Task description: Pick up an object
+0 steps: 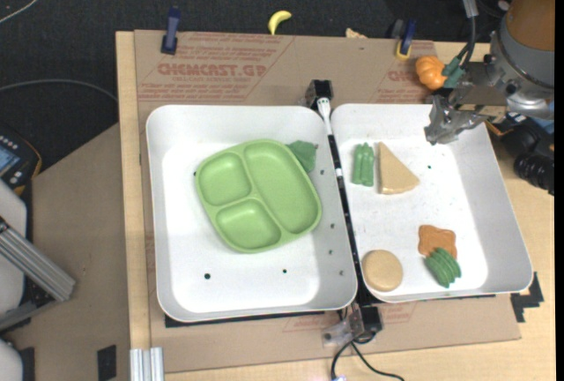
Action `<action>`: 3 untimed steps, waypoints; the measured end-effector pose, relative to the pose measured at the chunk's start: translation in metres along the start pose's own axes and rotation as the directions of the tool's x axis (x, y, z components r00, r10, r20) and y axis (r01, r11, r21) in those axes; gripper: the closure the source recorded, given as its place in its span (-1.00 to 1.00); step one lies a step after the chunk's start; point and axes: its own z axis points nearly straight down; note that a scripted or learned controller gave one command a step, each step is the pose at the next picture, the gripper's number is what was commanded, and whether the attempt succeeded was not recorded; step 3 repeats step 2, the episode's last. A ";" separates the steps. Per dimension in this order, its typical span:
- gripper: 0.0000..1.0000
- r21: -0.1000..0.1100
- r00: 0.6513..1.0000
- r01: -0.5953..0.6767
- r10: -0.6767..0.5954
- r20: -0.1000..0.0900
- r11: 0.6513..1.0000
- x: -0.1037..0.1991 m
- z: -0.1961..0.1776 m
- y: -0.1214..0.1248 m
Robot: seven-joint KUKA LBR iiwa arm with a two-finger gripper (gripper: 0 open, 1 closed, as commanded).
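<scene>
Objects available for picking lie in the right bin, and none is held at this stage. Nearest the camera, a round tan cookie-shaped piece rests at the bin's front edge, with an orange-and-green carrot toy just beside it to the right. Further back, a tan wedge lies beside a green bean-pod piece, the two nearly touching. The left bin contains a green three-compartment plate, and a darker green item protrudes from behind its far right corner (too little is exposed to identify it). At the far side, the gripper hangs above the back right area of the right bin, apart from every object; whether it is released or clenched cannot be determined from this view. The step in hand appears to be the approach. The next move calls for travel toward a chosen piece, probably the nearby wedge, then descent over it.
</scene>
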 end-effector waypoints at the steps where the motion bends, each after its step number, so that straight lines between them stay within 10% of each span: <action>1: 1.00 -0.023 1.000 0.007 -0.007 -0.001 1.000 0.065 -0.106 -0.032; 3: 1.00 -0.003 1.000 0.002 -0.002 0.001 1.000 0.096 -0.041 -0.048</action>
